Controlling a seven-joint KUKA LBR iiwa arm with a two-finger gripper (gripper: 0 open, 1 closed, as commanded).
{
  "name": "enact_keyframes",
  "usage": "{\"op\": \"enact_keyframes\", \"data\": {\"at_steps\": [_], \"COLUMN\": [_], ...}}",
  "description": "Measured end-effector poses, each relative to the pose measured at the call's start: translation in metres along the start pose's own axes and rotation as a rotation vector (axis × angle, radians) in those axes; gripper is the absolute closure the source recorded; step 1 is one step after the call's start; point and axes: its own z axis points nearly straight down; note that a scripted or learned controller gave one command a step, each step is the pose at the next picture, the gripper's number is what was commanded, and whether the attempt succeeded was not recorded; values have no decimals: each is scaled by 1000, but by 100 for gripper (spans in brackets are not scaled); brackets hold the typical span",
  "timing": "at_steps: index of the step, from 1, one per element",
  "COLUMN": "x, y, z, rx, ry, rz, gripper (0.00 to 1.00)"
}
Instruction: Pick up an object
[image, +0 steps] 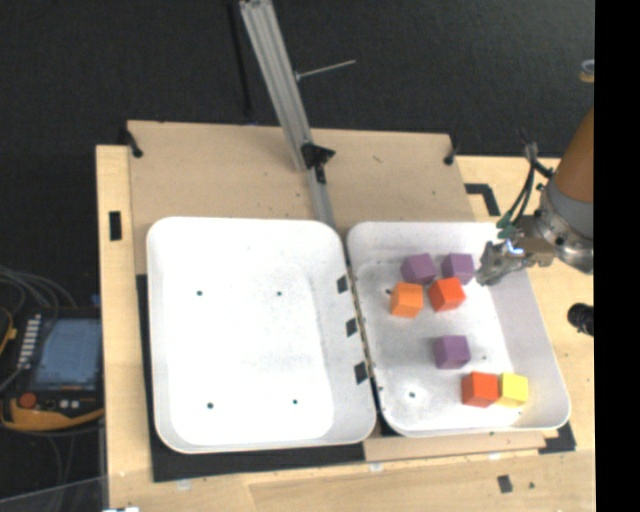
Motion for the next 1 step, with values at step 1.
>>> {"op": "enact_keyframes", "data": {"at_steps": [1], "x": [58], "y": [14], "z": [-5], "rx": [5], "ry": [3], "rz": [-4], "gripper": [100]}}
